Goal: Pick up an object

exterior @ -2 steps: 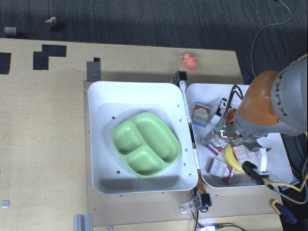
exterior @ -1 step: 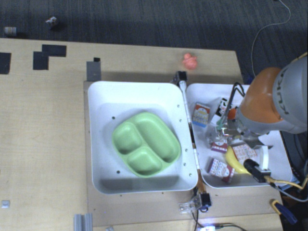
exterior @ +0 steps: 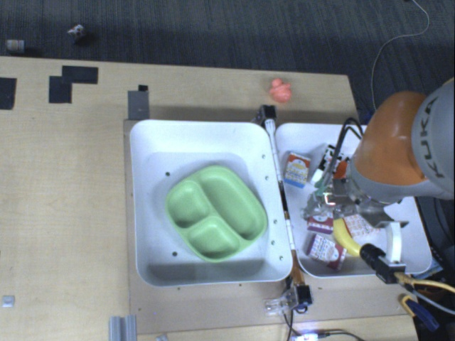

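Observation:
The right bin [exterior: 419, 261] holds several small things: a red and white carton [exterior: 297, 169] at its far left, a maroon packet [exterior: 320, 224], a second printed carton [exterior: 323, 248] near the front wall, and a yellow banana [exterior: 346, 239] between them. My gripper [exterior: 328, 199] hangs low over the bin's left half, just above the maroon packet and beside the banana. The grey wrist and its orange band [exterior: 387, 144] cover the bin's middle and hide whatever lies beneath.
The left bin [exterior: 153, 162] holds a green divided plate [exterior: 215, 210]. A black and white pen-like tool [exterior: 271, 130] lies along the rim between the bins. A pink toy [exterior: 281, 89] sits on the bench behind the bins. Cables trail at the lower right.

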